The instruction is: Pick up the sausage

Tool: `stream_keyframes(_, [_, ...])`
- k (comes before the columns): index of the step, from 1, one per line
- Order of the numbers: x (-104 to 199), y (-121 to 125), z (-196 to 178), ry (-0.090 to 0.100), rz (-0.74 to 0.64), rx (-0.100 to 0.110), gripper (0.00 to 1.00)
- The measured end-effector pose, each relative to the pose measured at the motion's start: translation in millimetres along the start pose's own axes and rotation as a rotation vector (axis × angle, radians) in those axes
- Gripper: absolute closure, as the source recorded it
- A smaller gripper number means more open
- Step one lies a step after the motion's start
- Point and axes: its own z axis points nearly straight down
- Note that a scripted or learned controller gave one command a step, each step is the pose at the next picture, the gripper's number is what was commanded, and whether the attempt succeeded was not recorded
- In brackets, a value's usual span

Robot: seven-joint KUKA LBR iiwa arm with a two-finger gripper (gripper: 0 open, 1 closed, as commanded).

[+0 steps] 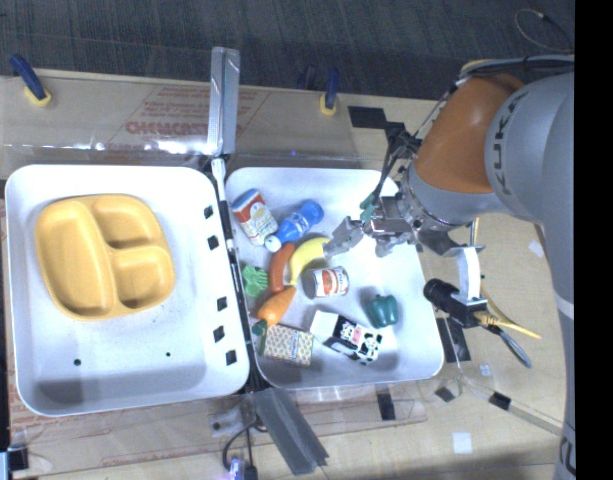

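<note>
While the grey arm (506, 148) with its orange band reaches in from the right, the gripper (358, 230) hangs over the right bin (406, 363), above the bin's upper middle part; whether its fingers are apart or together cannot be told, and nothing shows between them. Part of the maker's lettering runs down the arm's grey shell near the right edge, too cut off to read in full. Just below and left of the gripper lies a small can (326, 282) with a red and white label whose writing is too small to read. Touching the can on its left are a yellow banana (304, 255) and, beside that, the sausage (280, 265), a reddish-brown piece lying upright in the crowd, hemmed in by the banana on its right, a green leafy toy (253, 279) on its left and an orange carrot (275, 305) below. Above sit a blue bottle (298, 222) and a red and white carton (252, 216). Lower down lie a green pepper (382, 309), a black and white cow-patterned box (352, 338) and a speckled beige block (287, 344). The left bin (46, 368) holds a yellow divided tray (106, 253). Faded red print, unreadable, marks the cardboard (176, 113) behind the bins.
</note>
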Motion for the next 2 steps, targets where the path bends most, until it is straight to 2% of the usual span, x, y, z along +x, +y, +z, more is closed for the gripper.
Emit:
stream_keyframes(1, [48,50,100,-0.005,-0.129,-0.021,0.00])
stream_keyframes(2, [46,51,88,-0.008,-0.132,-0.025,1.00])
